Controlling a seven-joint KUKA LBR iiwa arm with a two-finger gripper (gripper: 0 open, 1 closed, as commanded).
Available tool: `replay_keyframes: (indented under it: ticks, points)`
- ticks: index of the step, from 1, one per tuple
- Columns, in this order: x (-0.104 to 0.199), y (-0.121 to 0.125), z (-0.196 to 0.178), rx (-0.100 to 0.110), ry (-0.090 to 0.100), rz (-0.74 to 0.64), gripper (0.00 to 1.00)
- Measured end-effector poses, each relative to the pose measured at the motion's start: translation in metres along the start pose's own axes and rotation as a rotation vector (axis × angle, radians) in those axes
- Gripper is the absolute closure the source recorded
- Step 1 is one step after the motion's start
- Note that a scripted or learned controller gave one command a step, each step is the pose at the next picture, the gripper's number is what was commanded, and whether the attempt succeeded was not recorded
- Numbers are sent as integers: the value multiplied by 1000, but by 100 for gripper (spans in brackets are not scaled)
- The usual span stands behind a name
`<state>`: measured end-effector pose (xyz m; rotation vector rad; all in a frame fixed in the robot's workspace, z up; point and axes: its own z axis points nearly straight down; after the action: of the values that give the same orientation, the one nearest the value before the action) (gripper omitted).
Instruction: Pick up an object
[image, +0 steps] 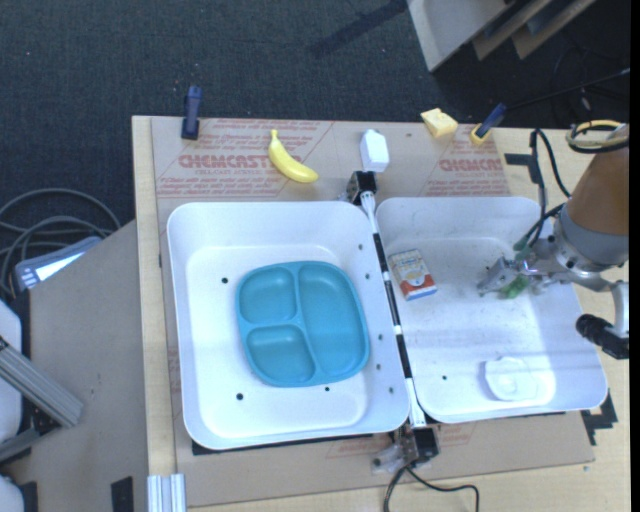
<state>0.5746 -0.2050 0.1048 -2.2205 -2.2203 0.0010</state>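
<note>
Right white bin holds jaws clamped on small green object.

Grey arm at three o'clock, broad orange band above the wrist, black cable looping beside it, metallic two-finger gripper at its tip.

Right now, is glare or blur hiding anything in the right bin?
Camera view: the right bin is washed out by bright light, so the white object near its front barely stands out; the small box reads clearly; the gripper is soft and cluttered, with something green at it, too indistinct to identify; the blue tray is evenly lit.
</note>
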Motion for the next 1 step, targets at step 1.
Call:
replay_keyframes:
  ticks: [1]
  points:
    - [-9, 19, 20, -1, 5, -4, 0]
